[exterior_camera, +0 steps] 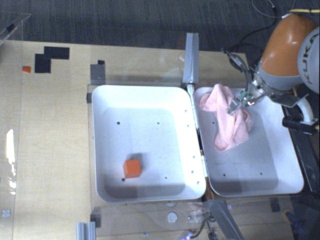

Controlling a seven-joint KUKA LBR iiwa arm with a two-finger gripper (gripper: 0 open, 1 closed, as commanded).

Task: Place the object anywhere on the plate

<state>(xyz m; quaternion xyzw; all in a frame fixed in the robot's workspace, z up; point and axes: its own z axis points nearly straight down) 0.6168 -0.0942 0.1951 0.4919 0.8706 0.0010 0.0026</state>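
Nearest, toward the near left corner of the left bin (105,134), a small orange block (132,168) is seen lying flat and apart from everything else. Farther back, in the far left part of the right bin (280,184), a pink cloth (227,121) is draped in a loose heap. The gripper (239,104) is lowered onto its right fold, apparently to pinch it, though the set of the gripper cannot be told.

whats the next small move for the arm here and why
Probably a short lift straight up. The gripper sits low on the pink cloth, which is bunched in the right bin, and rising would show whether the cloth comes along. The left bin holds an orange block.
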